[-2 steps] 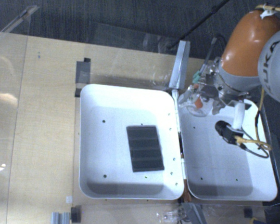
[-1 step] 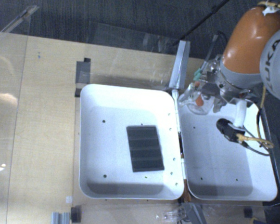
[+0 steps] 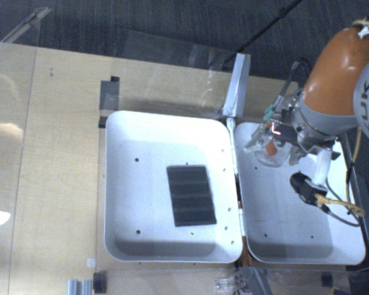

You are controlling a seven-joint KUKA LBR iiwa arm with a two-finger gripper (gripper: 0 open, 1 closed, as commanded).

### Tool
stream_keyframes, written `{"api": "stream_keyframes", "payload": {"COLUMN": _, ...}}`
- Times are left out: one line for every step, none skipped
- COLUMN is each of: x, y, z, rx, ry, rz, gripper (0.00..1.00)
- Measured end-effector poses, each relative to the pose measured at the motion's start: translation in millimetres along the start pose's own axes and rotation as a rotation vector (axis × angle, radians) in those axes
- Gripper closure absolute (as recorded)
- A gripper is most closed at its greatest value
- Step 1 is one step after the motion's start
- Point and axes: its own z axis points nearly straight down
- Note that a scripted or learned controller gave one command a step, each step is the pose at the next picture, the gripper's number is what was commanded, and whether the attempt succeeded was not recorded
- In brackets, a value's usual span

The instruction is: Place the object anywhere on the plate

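step: pickup in right bin (image 3: 329,250), judged | gripper (image 3: 275,144) low at that bin's far-left corner over a small clear, orange-tinged object (image 3: 270,150) | grip: cannot tell | dark plate (image 3: 191,195) in left bin (image 3: 125,171), well apart | next: lift, carry left

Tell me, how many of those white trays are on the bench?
2: the left bin holds a dark ridged plate; the right bin sits beside it, under the gripper.

White bins: 2, left bin (image 3: 114,189) and right bin (image 3: 304,239)
Dark ribbed plates: 1 (image 3: 191,195)
Robot arms: 1 (image 3: 346,67)
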Motion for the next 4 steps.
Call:
{"api": "stream_keyframes", "payload": {"x": 24.7, "y": 65.2, "z": -28.0, "rx": -0.002, "ry": -0.001, "rz": 0.114, "gripper": 1.0}}
{"api": "stream_keyframes", "payload": {"x": 36.5, "y": 15.8, "z": 20.0, "rx": 0.0, "ry": -0.001, "rz": -0.058, "gripper": 1.0}}
{"api": "stream_keyframes", "payload": {"x": 53.9, "y": 51.8, "z": 72.4, "rx": 0.001, "ry": -0.001, "rz": -0.149, "gripper": 1.0}}
{"api": "stream_keyframes", "payload": {"x": 28.7, "y": 38.2, "z": 13.5, "rx": -0.005, "ry": -0.001, "rz": -0.425, "gripper": 1.0}}
